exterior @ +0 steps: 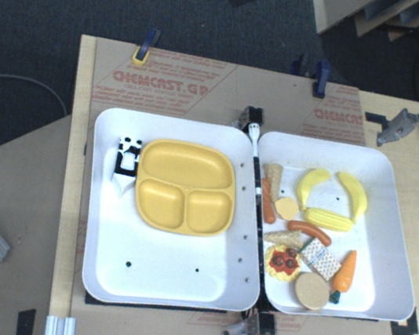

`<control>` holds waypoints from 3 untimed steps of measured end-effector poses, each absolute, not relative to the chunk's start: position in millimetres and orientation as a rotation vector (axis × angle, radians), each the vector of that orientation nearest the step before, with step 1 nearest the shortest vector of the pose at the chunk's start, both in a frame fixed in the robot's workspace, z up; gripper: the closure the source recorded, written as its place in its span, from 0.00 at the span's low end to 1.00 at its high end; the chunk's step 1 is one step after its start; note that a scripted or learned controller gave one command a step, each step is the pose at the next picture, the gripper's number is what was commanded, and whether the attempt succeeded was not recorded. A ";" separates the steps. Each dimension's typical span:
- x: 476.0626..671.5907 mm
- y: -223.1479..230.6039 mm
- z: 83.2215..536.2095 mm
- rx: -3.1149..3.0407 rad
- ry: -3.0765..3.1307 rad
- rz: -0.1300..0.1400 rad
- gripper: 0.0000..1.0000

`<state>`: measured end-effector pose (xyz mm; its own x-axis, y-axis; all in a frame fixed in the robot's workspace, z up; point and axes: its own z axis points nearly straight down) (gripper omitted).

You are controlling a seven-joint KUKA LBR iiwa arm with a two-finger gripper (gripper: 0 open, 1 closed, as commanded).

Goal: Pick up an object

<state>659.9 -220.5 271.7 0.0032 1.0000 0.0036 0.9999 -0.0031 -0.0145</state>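
The right bin [394,203] holds a heap of toy foods: two bananas [314,184], a corn cob [329,219], a red sausage [268,201], a second sausage [311,231], a carrot [344,273], a pizza slice [283,263], a chequered packet [321,258] and a tan round disc [312,292]. My gripper [416,134] hangs high at the far right, beyond the right bin's back corner and well away from the food. Its grey fingers [396,127] stand spread, open, with nothing between them.
The left bin [167,275] carries a yellow divided plate [186,187] and a small black-and-white object [127,158] beside its left edge. Both bins rest on a cardboard sheet [208,83] held by clamps [144,47] at the back.
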 end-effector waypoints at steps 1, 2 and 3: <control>662.1 -219.7 280.8 -2.221 -2.221 0.000 0.00; 662.6 -217.7 238.3 -2.217 -2.220 0.004 0.00; 662.3 -221.5 175.2 -2.217 -2.217 0.006 0.00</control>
<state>662.3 -221.5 175.2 -0.0002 1.0000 0.0018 1.0000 0.0002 -0.0073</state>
